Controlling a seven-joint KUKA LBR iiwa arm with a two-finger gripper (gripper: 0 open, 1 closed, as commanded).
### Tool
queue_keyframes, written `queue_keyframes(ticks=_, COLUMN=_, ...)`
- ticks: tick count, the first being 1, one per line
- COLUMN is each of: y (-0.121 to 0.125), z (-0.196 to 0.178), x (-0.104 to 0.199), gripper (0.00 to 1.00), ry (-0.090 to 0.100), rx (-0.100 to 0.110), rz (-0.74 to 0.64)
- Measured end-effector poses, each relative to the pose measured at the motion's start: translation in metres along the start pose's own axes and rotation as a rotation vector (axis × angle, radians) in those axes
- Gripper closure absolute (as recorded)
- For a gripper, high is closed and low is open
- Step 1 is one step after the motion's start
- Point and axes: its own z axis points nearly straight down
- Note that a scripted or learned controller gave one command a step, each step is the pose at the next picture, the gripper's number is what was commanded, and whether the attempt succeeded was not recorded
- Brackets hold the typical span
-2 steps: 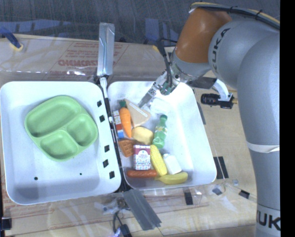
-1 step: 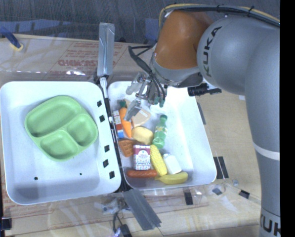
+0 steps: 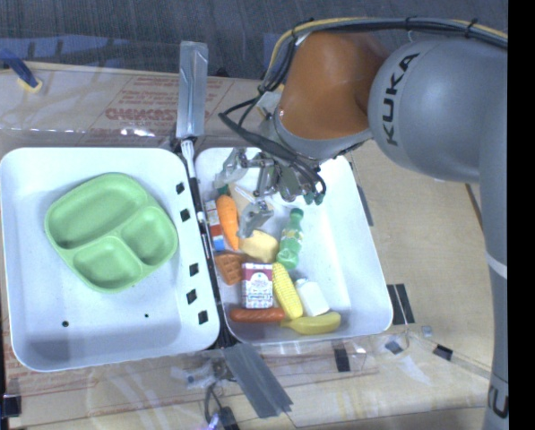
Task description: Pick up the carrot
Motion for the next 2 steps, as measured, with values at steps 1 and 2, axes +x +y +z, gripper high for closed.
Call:
queue_keyframes(ticks=1, y=-0.046, z=0.047, x=0.019, gripper=0.0, ry=-0.001, rx=-0.001, rz=-0.548)
queue_keyframes(ticks=2, y=-0.033, z=-0.07, x=0.039, gripper=0.0, ry=-0.007, rx=0.006, rz=-0.748)
